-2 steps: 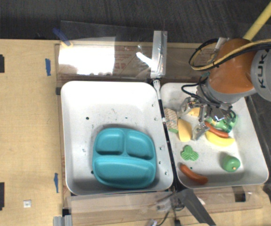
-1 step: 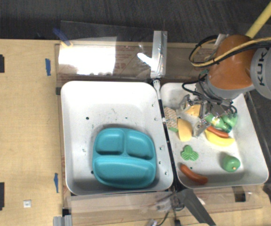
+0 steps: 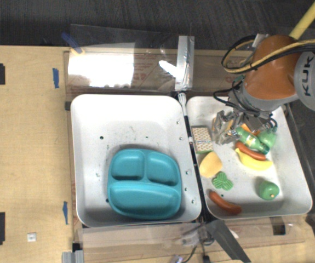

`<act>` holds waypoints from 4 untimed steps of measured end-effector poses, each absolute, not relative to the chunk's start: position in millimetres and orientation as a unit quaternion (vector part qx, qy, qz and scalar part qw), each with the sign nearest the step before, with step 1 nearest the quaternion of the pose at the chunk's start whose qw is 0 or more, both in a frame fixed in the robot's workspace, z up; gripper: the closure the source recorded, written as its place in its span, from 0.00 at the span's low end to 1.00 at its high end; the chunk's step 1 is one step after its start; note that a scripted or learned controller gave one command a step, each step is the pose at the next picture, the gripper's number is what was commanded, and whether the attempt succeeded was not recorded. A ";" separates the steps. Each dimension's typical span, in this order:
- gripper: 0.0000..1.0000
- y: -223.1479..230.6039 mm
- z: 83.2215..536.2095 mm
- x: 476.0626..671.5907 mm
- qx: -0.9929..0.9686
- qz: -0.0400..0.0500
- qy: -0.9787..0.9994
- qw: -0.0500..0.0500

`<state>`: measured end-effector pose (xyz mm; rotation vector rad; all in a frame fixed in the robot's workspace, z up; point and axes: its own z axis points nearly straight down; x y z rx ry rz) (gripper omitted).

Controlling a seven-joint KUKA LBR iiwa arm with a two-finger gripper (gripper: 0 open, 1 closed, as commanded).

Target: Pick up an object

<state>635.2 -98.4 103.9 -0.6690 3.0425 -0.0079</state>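
The tool (image 3: 229, 126) hangs low in the right white bin (image 3: 299, 196); whether it is spread or pinching, I cannot tell. Beside it, crowded plastic toy foods (image 3: 254, 147) could cause a mis-grab or slip.

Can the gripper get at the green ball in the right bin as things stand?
Probably yes. The green ball lies apart from the other toys with nothing over it, and the gripper hangs in the same bin.
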 end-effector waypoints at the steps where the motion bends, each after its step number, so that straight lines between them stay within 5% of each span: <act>1: 1.00 -29.6 191.5 658.1 -0.193 0.000 0.981 0.008; 2: 1.00 -8.1 270.9 669.3 -0.192 -0.001 0.981 0.008; 3: 1.00 -41.3 328.8 668.6 -0.203 -0.001 0.979 0.007; 4: 1.00 -1.7 258.2 666.8 -0.238 0.001 0.971 0.001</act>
